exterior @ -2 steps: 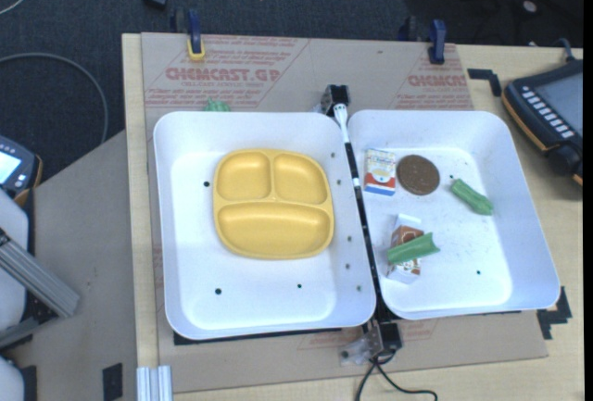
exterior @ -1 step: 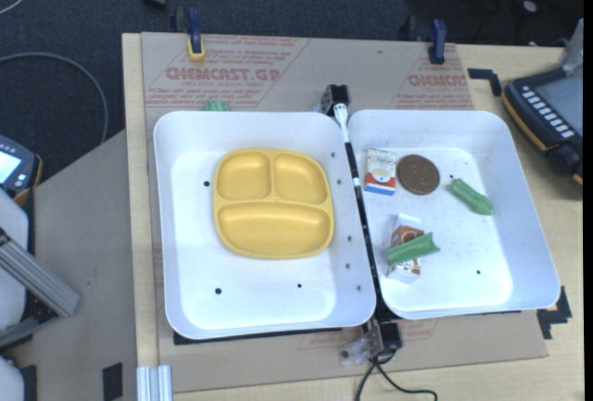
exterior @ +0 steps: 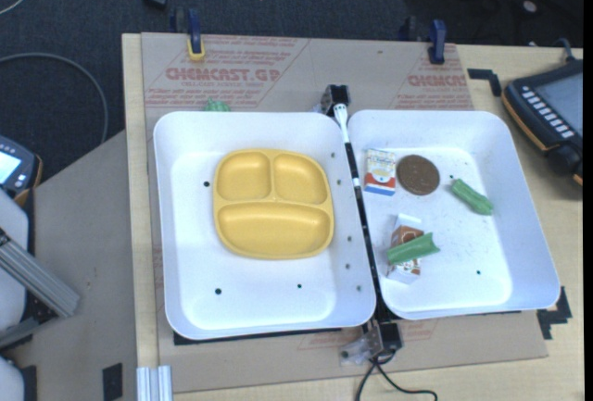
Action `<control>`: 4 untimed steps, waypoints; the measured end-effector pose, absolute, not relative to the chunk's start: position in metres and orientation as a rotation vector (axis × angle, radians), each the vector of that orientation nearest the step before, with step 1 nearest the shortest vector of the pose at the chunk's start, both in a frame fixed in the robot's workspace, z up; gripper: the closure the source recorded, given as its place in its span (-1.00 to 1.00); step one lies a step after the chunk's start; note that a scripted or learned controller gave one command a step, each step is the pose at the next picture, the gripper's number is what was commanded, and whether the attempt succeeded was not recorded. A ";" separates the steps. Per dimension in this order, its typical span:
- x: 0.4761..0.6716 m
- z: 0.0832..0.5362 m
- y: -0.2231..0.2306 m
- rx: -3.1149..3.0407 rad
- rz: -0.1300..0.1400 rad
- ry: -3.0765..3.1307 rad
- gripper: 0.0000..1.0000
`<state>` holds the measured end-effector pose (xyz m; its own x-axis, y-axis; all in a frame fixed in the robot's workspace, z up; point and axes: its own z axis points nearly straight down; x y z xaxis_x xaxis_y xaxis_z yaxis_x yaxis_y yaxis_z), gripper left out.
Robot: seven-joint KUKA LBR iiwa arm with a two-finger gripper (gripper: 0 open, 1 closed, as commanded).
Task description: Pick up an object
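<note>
As viewed from above:
Left bin (exterior: 176,232): yellow plate (exterior: 273,203) centred.
Right bin (exterior: 519,232): brown disc (exterior: 419,175), carton (exterior: 380,171), green pieces (exterior: 472,196) near far edge.
Jaws: state cannot be told.

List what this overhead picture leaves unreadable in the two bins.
- Small carton: print too small to read, camera view.
- Packet: the green piece lying across it hides its middle.
- Brown disc: too small to tell what it is.
- Yellow divided plate: covers the left bin floor beneath.

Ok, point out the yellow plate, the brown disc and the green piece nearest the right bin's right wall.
yellow plate (exterior: 274,205), camera view, on its large lower compartment.
brown disc (exterior: 418,175), camera view, on its centre.
green piece (exterior: 472,196), camera view, on its middle.
</note>
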<state>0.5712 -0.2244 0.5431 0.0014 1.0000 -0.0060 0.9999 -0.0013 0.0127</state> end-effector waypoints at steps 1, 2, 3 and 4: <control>0.566 0.355 -0.223 2.229 -0.007 2.227 1.00; 0.554 0.546 -0.215 2.205 0.012 2.209 1.00; 0.517 0.418 -0.224 2.230 -0.006 2.224 1.00; 0.503 0.329 -0.171 2.222 -0.001 2.225 1.00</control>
